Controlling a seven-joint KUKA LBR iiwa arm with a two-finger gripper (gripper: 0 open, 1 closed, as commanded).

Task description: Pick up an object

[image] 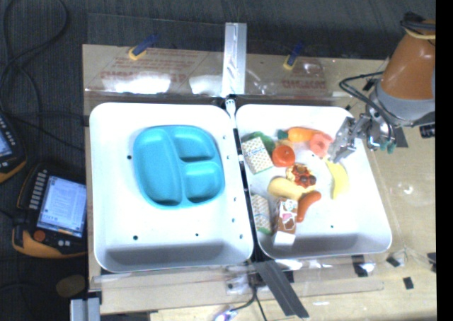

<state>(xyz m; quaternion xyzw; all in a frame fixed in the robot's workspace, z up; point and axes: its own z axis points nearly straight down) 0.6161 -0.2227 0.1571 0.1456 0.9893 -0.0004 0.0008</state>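
The right bin (368, 231) holds a pile of toy food: a carrot (303, 133), a red tomato (284, 154), a pink piece (320, 143), a yellow banana (339, 179), a hot dog (308, 204), a yellow bun-like piece (282, 187) and small cartons (255, 154). My gripper (342, 146) hangs over the bin's upper right area, just right of the pink piece and above the banana. Its fingers point down and left with nothing seen between them.
The left bin (106, 235) holds a blue divided tray (178, 164). A clear divider (234, 58) stands at the back between the bins. A handheld device (53, 206) and cables lie off the bench at the left.
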